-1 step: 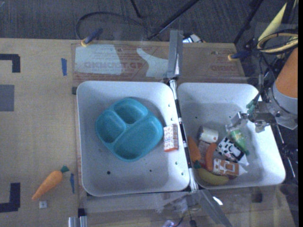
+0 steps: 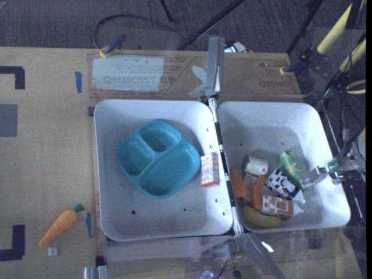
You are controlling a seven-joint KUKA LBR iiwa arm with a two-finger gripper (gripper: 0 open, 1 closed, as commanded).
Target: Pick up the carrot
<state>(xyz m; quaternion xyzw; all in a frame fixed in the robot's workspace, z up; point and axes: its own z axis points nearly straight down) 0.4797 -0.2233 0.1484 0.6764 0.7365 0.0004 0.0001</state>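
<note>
An orange carrot (image 2: 58, 226) with a green top lies on the wooden bench, outside the bins, near the front left corner of the left bin (image 2: 104, 214). A second slim orange carrot-like piece (image 2: 237, 184) lies in the right bin (image 2: 273, 121) against its left wall. My gripper (image 2: 321, 175) appears as a small grey metal part with a teal bit at the right bin's right rim, far from both orange pieces. Nothing orange is at it.
The left bin holds a teal divided plate (image 2: 158, 157) and a small carton (image 2: 210, 169). The right bin's front holds a white can (image 2: 256, 166), green bottle (image 2: 289, 164), cow-print box (image 2: 283, 185), orange carton (image 2: 277, 206), banana (image 2: 261, 217) and a red-orange piece (image 2: 258, 192).
</note>
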